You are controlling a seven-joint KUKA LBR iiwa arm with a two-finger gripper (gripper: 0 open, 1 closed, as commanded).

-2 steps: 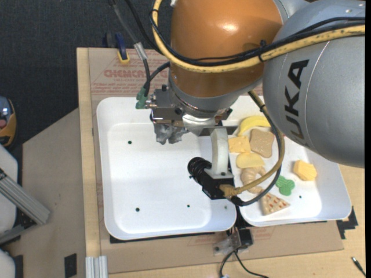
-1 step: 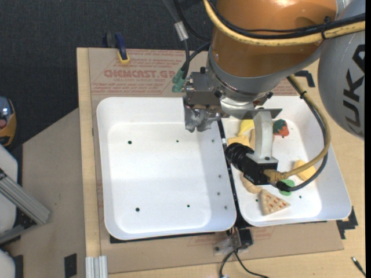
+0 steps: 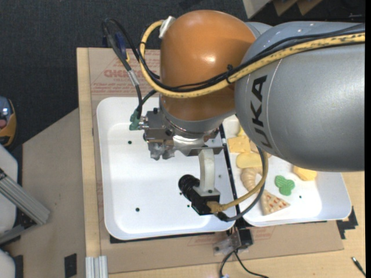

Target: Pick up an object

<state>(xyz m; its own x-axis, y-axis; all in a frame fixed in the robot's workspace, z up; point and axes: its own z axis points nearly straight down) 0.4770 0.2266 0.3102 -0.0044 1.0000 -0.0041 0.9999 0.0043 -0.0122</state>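
Note:
My gripper (image 3: 157, 148) hangs low over the upper middle of the left white bin (image 3: 124, 178), under the orange band of the arm. The wrist hides how it stands and whether anything is in it. The objects lie in the right white bin (image 3: 327, 208): a yellow wedge (image 3: 238, 144), a pale yellow piece (image 3: 248, 160), a tan croissant-shaped piece (image 3: 249, 179), a green leafy piece (image 3: 284, 184), a toy pizza slice (image 3: 274, 202) and another yellow piece (image 3: 305, 174) partly under the arm. All of them sit to the right of the gripper, across the divider.
The big grey arm (image 3: 307, 91) covers the upper part of the right bin and the space above it. Both bins rest on a brown cardboard sheet (image 3: 90, 97). A metal frame (image 3: 23, 204) stands off the bench at left.

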